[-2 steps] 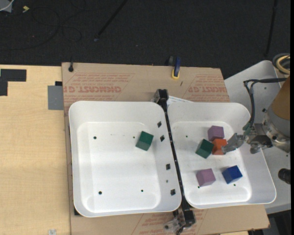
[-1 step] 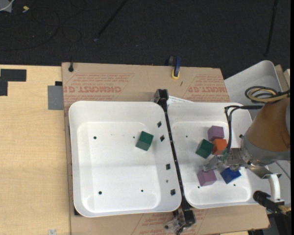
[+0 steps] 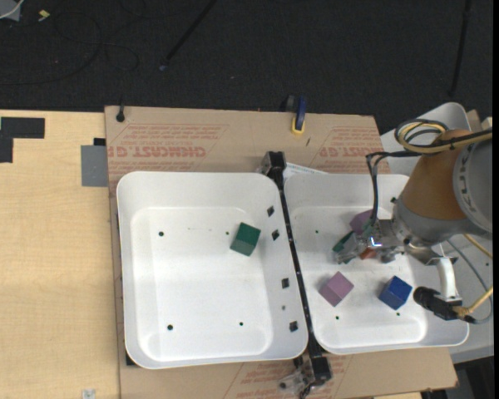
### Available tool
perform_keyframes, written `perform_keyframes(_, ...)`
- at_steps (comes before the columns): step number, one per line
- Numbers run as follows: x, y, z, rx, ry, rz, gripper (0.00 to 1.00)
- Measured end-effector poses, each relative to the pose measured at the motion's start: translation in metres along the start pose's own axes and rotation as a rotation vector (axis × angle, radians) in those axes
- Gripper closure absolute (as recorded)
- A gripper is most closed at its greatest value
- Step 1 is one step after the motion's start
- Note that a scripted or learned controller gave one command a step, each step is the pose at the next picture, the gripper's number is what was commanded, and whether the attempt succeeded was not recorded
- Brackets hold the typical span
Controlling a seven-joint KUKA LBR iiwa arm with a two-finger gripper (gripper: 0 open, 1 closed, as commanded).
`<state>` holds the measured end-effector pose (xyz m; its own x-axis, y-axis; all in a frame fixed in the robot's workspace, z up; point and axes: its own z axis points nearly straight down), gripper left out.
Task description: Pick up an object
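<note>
My gripper [image 3: 362, 246] is low in the right bin [image 3: 316, 194], near its middle, with the grey arm and its orange band [image 3: 432, 191] coming in from the right. A small dark green piece [image 3: 343, 243] and a bit of red [image 3: 367, 254] show right at the gripper's tip. I cannot tell whether either is held. A mauve object [image 3: 362, 220] lies just behind the gripper, partly hidden. A purple cube [image 3: 336, 289] and a blue cube [image 3: 395, 293] rest in front of it. A green cube [image 3: 245, 239] lies in the left bin [image 3: 133, 223].
A black divider strip with clips [image 3: 287, 256] runs between the two bins. Black and yellow cables [image 3: 416, 133] loop around the arm, and a black part [image 3: 437, 303] hangs over the right bin's front right corner. Cardboard [image 3: 200, 144] lies under the bins.
</note>
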<state>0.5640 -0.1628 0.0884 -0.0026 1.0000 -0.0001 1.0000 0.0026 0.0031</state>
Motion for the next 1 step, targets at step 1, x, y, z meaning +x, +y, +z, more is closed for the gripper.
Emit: perform_keyframes(1, -0.0484, 0.0619, 0.0007, 0.049, 0.017, -0.004, 0.00)
